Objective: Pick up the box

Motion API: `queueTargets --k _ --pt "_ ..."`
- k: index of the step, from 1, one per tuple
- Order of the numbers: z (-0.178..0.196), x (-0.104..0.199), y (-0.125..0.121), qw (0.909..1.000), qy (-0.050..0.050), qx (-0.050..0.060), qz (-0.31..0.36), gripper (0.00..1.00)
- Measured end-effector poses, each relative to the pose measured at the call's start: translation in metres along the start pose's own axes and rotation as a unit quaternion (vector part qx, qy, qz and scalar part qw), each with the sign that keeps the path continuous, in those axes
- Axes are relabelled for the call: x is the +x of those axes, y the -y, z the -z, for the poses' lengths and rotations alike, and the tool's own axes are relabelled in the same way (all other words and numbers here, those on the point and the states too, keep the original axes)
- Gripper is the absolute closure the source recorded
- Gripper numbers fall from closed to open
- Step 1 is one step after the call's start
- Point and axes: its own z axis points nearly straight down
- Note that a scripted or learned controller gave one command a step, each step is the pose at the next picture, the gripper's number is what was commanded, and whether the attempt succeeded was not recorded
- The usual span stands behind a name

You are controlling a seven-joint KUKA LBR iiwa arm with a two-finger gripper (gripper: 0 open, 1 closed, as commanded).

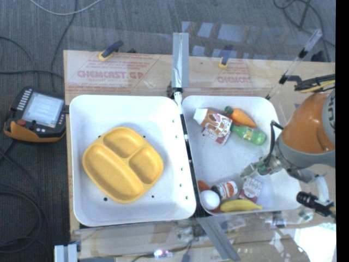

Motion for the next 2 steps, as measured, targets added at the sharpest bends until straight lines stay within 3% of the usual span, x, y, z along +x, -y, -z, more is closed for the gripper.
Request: queueTargets --k 1,2 --pt "0.0 0.0 0.0 1.0 0.0 0.0 0.0 0.0" --pt "-0.003 0.036 -0.025 0.9999 -0.009 0.008 0.01 0.0"
